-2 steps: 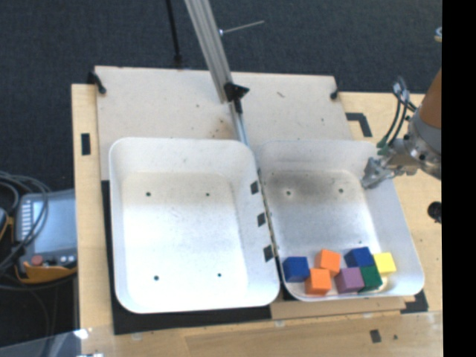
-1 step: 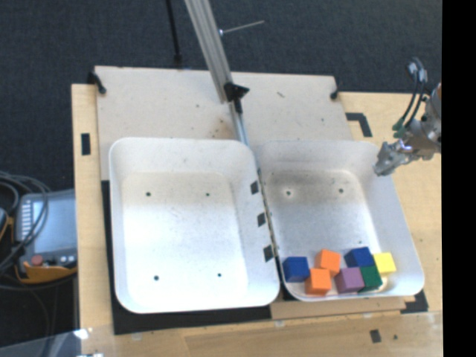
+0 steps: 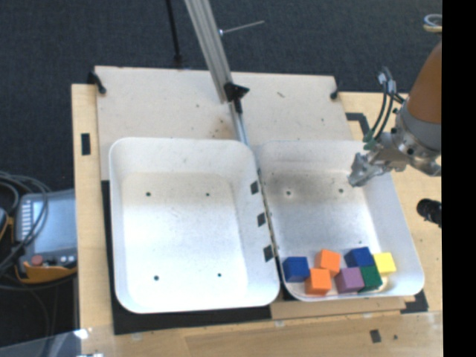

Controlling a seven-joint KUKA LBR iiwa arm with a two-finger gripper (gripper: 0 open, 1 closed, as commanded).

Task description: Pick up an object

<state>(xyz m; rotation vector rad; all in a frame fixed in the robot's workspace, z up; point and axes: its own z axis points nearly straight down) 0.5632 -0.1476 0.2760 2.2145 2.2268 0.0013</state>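
Blocks [image 3: 342, 271] clustered at right bin's [image 3: 312, 199] near edge, end effector [image 3: 360, 171] well apart

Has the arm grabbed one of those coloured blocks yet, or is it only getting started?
Nothing looks done: all the coloured blocks sit clustered at the right bin's near edge. The gripper hangs over that bin's far right side, away from them. Reaching a block and lifting it remains.

One fixed camera looks down slantwise from above on both white bins [image 3: 186, 222].
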